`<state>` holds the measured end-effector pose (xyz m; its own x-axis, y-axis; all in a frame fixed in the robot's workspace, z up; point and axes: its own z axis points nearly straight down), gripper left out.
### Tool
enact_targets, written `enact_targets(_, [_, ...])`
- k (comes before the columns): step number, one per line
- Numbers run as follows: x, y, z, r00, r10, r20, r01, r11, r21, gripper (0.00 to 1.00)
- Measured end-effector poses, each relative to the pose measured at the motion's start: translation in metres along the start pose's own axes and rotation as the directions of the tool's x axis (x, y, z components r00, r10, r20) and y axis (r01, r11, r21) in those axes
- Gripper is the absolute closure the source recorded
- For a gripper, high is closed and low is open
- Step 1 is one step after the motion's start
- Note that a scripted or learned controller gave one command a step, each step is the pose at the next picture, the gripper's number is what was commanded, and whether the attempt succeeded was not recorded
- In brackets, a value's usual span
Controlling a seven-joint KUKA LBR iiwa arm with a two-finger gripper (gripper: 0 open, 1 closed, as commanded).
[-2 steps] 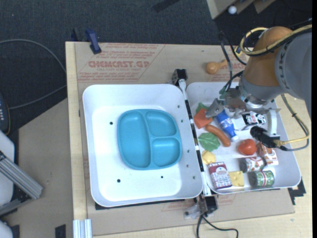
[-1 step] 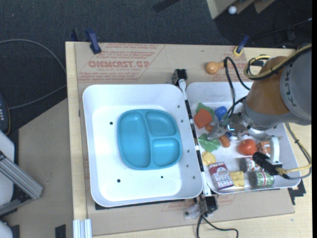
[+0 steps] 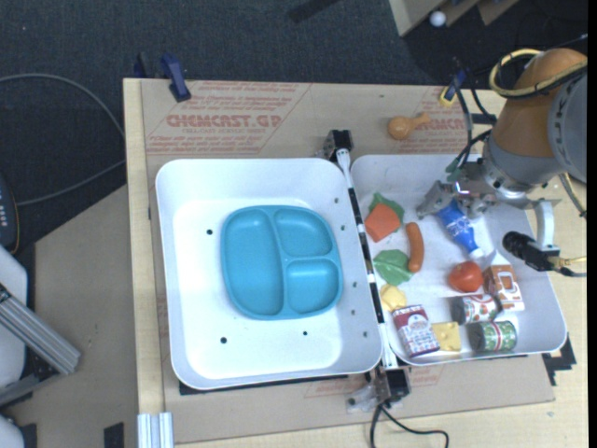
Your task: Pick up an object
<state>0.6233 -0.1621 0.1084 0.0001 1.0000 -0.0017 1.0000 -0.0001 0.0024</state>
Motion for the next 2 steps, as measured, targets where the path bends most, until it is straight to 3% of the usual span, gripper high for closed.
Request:
enact_targets(1, [0.063,-0.058,0.023,1.000,-0.001,-0.003,0.001,1.000,0.003,0.00])
enact_targets(2, [0.066,-0.080,0.023,1.000,0.001,-0.002,-0.001,1.000,0.001,0.00])
